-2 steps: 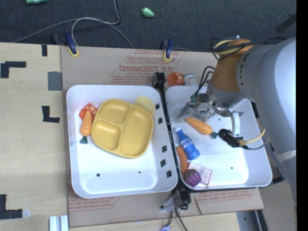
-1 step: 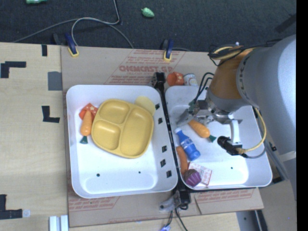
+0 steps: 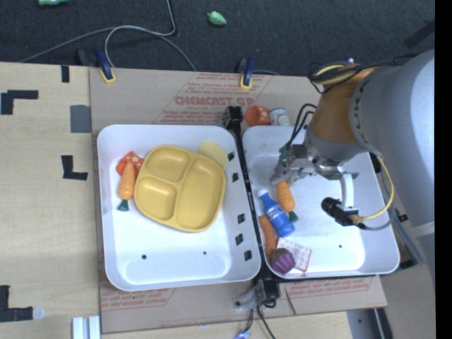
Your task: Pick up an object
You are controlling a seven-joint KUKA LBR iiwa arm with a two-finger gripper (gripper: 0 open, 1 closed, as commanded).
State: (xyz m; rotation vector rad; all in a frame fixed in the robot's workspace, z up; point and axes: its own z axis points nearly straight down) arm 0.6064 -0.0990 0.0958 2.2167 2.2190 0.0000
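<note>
My gripper [image 3: 288, 174] hangs low over the left half of the right bin [image 3: 367, 249], under the grey arm with its orange band. Just below its tip lies a small orange piece [image 3: 285, 195]. Touching that piece is a blue bottle [image 3: 277, 215] lying at a slant, and an orange carrot [image 3: 267, 234] rests along the bin's left wall. A purple item [image 3: 282, 261] and a clear wrapped packet [image 3: 299, 253] lie near the front edge. Nothing is visibly lifted off the bin floor.
The left bin [image 3: 169, 260] holds a yellow divided plate [image 3: 179, 188], a carrot [image 3: 126, 183], a red piece [image 3: 130, 162] and a pale yellow item [image 3: 212, 151]. Behind the bins sit an orange object [image 3: 256, 115] and a small white bottle [image 3: 280, 116]. A black cable fitting [image 3: 337, 210] hangs off the wrist.
</note>
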